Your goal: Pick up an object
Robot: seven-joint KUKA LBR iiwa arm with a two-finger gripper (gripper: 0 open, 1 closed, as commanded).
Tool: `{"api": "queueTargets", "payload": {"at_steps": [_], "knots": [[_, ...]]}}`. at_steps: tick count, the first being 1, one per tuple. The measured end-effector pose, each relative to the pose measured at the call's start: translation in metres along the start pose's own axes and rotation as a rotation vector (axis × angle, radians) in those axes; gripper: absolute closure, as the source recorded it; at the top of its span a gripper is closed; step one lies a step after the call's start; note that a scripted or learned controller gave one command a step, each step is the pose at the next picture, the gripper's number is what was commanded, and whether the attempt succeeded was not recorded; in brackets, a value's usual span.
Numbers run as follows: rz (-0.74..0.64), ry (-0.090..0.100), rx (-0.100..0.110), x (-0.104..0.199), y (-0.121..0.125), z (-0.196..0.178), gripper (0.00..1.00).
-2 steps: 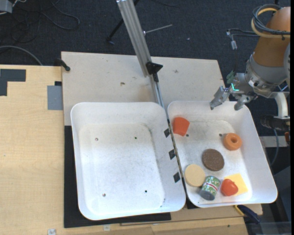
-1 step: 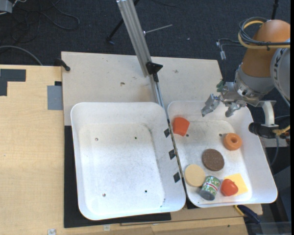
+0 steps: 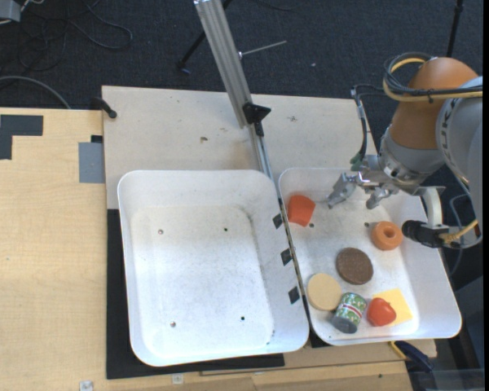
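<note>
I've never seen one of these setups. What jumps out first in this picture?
The grey arm with its orange band reaches in from the right, its gripper hovering above the right bin. In that bin lie bright toy foods: an orange cup, a doughnut, a brown disc, a green can.

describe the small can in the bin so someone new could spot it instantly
Start at the right bin, the one holding the objects, and look along its near edge. The green can lies tipped there, between the tan disc and the red piece on the yellow block. It is the one green, labelled cylinder among flat or plain-coloured shapes.
</note>
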State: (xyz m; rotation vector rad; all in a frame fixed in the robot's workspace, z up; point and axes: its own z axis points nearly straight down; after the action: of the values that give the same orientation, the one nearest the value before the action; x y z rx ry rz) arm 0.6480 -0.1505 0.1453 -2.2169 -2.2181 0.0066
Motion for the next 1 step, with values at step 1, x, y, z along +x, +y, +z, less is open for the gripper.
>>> {"api": "queueTargets", "payload": {"at_steps": [1], "knots": [[0.001, 0.001, 0.002, 0.0015, -0.0012, 0.0542, 0.00]]}}
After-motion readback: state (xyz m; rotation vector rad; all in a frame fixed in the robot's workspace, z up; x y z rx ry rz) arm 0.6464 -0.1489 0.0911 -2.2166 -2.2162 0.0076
